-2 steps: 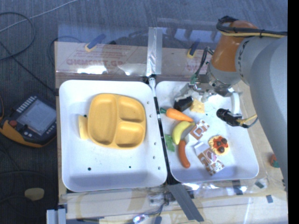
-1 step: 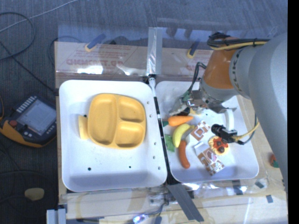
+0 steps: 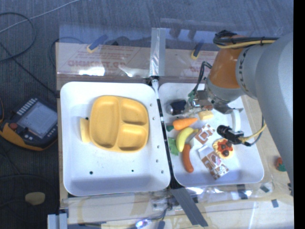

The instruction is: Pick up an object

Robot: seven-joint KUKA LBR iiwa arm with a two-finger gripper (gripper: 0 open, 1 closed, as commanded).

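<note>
The right bin (image 3: pixel 253 171) holds several toy foods: an orange carrot (image 3: pixel 185 123), a yellow-green banana (image 3: pixel 183 138), a red-orange sausage (image 3: pixel 188 158), a pale yellow block (image 3: pixel 206 114), brown-and-white waffle pieces (image 3: pixel 212 161) and a round orange-red piece (image 3: pixel 223 147). My gripper (image 3: pixel 195 101) reaches down at the bin's back, just above the carrot and beside the pale block. A small black and silver item (image 3: pixel 177 107) lies to its left. The wrist hides the fingers.
The left bin (image 3: pixel 71 175) carries a yellow divided plate (image 3: pixel 119 123). The grey arm with its orange band (image 3: pixel 226 70) covers the right bin's far right corner. A black cable end (image 3: pixel 229 133) hangs over the foods. A control pendant (image 3: pixel 33 120) lies left of the bench.
</note>
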